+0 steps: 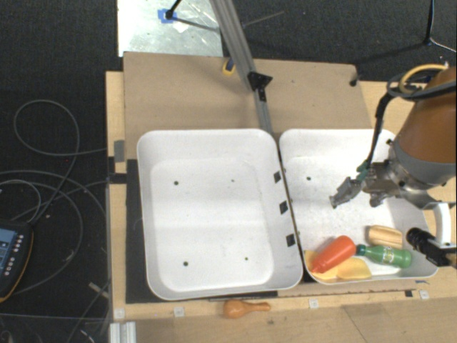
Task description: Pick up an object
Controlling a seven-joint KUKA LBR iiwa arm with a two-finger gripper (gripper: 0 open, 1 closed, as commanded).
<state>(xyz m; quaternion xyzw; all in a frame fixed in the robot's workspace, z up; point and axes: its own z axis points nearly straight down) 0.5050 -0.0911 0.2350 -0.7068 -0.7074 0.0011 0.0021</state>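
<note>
A: Dark carpet with loose cables surrounds the wooden table; two white bins sit on it, the left bin bare.

B: And the arm?

A: The gripper hovers mid right bin, jaws slightly apart, holding nothing. The orange carrot, green bottle and tan block crowd the near corner.

B: Risk?

A: Probably closing on air, or nudging neighbours against the wall.

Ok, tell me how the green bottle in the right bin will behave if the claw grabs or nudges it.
The green bottle lies on its side, so a nudge would probably roll it. Its rounded, glossy-looking body may slip in a pinch. It looks like a small toy, likely light and stiff. It lies close to the tan piece and the yellow piece, so pushing it could shift those too.
</note>
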